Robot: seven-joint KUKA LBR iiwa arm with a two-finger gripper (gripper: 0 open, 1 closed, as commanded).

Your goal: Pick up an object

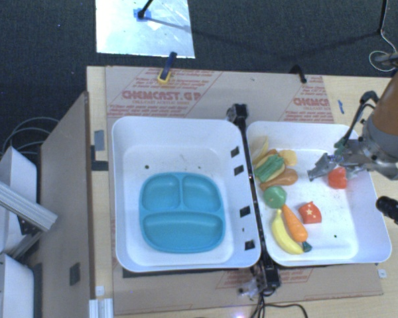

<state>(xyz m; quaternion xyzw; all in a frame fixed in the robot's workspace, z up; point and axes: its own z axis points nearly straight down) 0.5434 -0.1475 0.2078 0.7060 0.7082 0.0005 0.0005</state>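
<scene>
Claw [333, 167] of the grey KUKA arm [391, 121] hangs low over the right bin [365, 247], reaching in from the right, with a red toy [337, 179] directly beneath its tip. Whether the claw is spread or pressed together cannot be told from this angle, and nothing visibly sits between its tips, so no grasp can be claimed. The red toy appears to rest on the bin floor at the right side, touching or just beside the claw.

Other candidates lie to the left in the same bin: a green pepper [268, 167] among yellow and brown pieces near the divider, a small green piece [274, 196] below it, an orange carrot [293, 222] leaning against a yellow banana [284, 234], and a red strawberry-like piece [310, 212] in the middle. The left bin [129, 138] holds a blue divided plate [182, 212], well apart from the action.

Judged from this frame, the approach is done and the arm is at the pick point; closing on the toy and lifting it clear of the bin are not yet shown. On the bench [186, 91], the task remains unfinished.
</scene>
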